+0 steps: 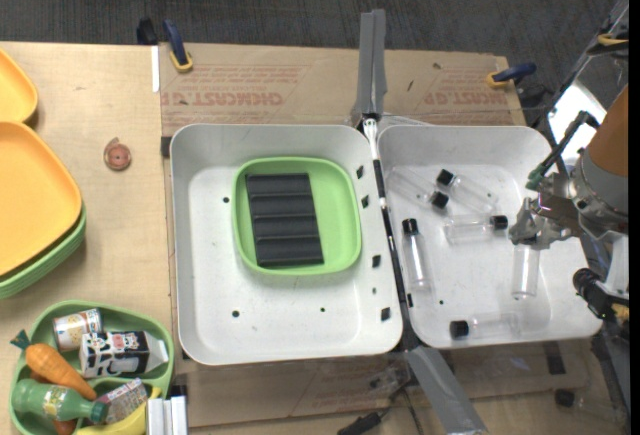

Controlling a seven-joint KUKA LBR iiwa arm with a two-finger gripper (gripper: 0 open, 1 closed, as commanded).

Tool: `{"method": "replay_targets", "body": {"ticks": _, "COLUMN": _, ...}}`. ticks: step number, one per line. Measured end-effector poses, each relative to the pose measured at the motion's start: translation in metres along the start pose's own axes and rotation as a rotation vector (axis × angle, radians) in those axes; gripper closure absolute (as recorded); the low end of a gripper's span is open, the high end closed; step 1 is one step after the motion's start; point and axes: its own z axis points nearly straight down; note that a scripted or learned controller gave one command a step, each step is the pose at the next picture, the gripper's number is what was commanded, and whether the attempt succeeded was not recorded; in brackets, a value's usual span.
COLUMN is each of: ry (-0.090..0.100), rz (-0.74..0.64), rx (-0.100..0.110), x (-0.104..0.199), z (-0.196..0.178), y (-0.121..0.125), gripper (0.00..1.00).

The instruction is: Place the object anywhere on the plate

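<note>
Plate [345,223]: green, square, in the left bin [200,323], with a dark ridged block [285,219] lying across its middle; no vial on it
Right bin [470,153]: clear vials with black caps are scattered here, one long one [413,253] at 9 o'clock, a short pair [441,189] toward 12, another [490,327] along 6
Likely object: the upright-lying clear vial [524,271] at 3 o'clock of the bin, just under the hand
Hand [527,231]: low over that vial at the bin's 3 o'clock edge; grip state cannot be told, nothing visibly between its parts
Progress: early, by my reading; pick, carry toward 9 o'clock and release on the plate all remain
</note>
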Motion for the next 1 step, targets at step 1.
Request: {"method": "replay_targets", "body": {"ticks": 1, "ry": 0.0, "rz": 0.0, "rx": 0.0, "x": -0.0001, "z": -0.0001, "y": 0.0, "gripper": 0.0}}
